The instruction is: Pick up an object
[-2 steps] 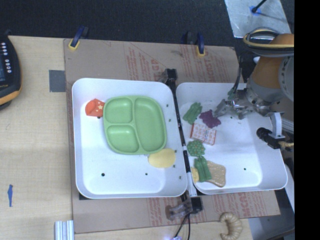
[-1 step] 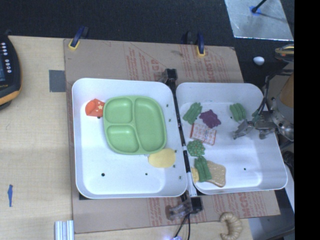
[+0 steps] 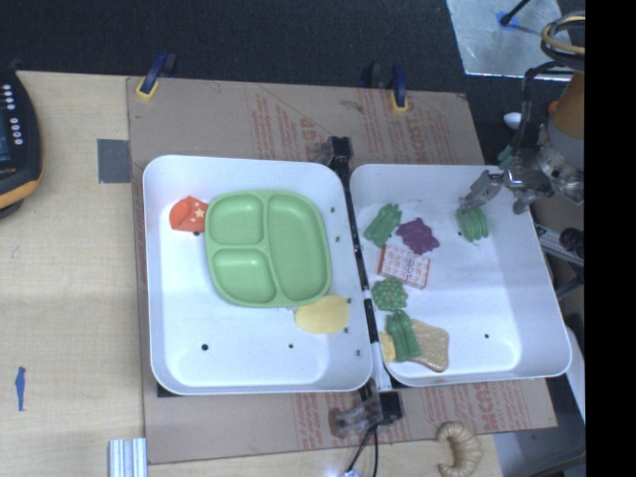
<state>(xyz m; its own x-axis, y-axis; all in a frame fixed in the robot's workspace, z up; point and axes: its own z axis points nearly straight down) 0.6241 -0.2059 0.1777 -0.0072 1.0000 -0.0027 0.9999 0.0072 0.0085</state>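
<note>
From the camera view, the gripper (image 3: 480, 195) hangs over the far right corner of the right bin (image 3: 517, 296), its jaws just above a green pickle (image 3: 474, 224) lying on the bin floor. Nothing looks lifted, so the pick seems not yet done: closing and raising remain. Whether the jaws are spread or clenched, I cannot tell; nothing shows between them.

Arm enters from right edge (upper part of view), wrist angled down-left. Gripper (image 3: 484, 195) low at end, finger state unclear from this angle.
</note>
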